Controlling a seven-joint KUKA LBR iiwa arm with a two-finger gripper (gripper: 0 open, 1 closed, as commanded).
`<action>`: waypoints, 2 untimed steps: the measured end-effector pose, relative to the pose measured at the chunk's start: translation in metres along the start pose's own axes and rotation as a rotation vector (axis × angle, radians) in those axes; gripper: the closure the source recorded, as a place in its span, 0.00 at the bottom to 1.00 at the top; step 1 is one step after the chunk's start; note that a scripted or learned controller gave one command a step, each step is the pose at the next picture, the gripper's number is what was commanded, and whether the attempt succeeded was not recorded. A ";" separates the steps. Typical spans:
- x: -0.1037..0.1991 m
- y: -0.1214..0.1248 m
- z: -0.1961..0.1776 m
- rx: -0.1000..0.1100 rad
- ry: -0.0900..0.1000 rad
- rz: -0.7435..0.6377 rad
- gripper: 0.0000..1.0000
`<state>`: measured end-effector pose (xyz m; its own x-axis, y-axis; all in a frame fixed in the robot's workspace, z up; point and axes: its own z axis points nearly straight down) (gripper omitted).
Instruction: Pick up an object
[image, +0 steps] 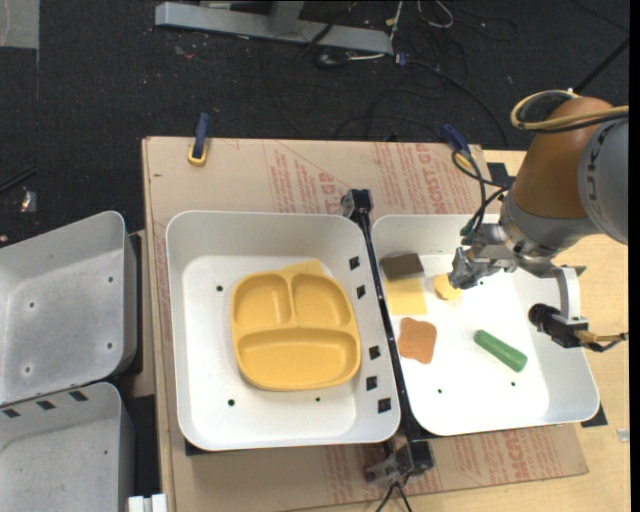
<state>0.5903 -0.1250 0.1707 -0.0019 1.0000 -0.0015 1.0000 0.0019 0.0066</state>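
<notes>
Camera view, one tray (296, 331), two bins (190, 330).

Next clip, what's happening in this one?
A grey and orange arm reaches in from the right over the right bin, its pincer down beside a small yellow piece near the bin's back. Whether it grips that piece can't be made out. Also in that bin lie a brown block, a pale yellow slab, an orange piece and a green stick. The left bin holds a yellow divided tray.
</notes>
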 end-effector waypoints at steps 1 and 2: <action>0.000 0.002 -0.054 0.000 0.000 -0.001 1.00; 0.049 -0.010 -0.064 0.006 0.003 -0.005 1.00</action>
<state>0.5794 -0.0756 0.2350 -0.0070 1.0000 0.0015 1.0000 0.0070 0.0005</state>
